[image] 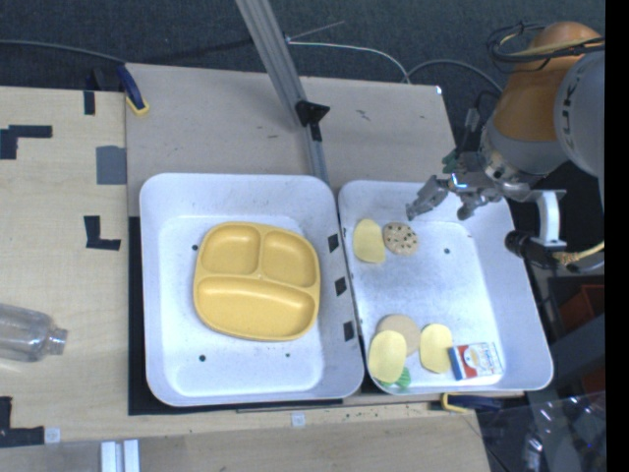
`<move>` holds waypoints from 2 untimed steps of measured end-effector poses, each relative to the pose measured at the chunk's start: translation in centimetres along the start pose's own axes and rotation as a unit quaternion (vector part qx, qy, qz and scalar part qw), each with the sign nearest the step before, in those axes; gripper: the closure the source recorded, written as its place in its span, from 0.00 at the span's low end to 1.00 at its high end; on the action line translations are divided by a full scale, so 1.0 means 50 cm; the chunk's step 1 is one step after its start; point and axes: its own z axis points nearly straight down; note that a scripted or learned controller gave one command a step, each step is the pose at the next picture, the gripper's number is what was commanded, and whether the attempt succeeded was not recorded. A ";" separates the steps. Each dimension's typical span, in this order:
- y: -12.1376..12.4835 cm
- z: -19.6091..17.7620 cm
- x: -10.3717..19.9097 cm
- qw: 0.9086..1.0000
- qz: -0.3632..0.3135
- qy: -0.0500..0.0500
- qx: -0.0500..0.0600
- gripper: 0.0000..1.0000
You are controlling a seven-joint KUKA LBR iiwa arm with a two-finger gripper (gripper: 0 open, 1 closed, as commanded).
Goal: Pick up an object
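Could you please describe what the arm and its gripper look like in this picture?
The arm is grey and rounded, with a broad orange band above the wrist. Thin dark cables loop over the orange part and run down beside it. The wrist narrows to a small metallic grey gripper with two slim fingers. A white bracket-like piece sits just below the arm.

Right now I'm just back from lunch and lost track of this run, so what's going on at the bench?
The grey arm's pincer hangs over the far edge of the right white bin, with nothing between its fingers. Just below it lie a pale yellow oval piece and a round speckled cookie. At the bin's near end sit two more yellow pieces, a tan disc and a small red and white carton. The left white bin holds a yellow divided plastic plate. Nothing has been picked up yet.
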 end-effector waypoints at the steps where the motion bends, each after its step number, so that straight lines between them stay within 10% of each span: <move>1: 0.001 -0.019 0.003 1.000 -0.001 0.001 0.000 1.00; 2: -0.006 0.059 -0.030 1.000 0.002 -0.001 0.002 1.00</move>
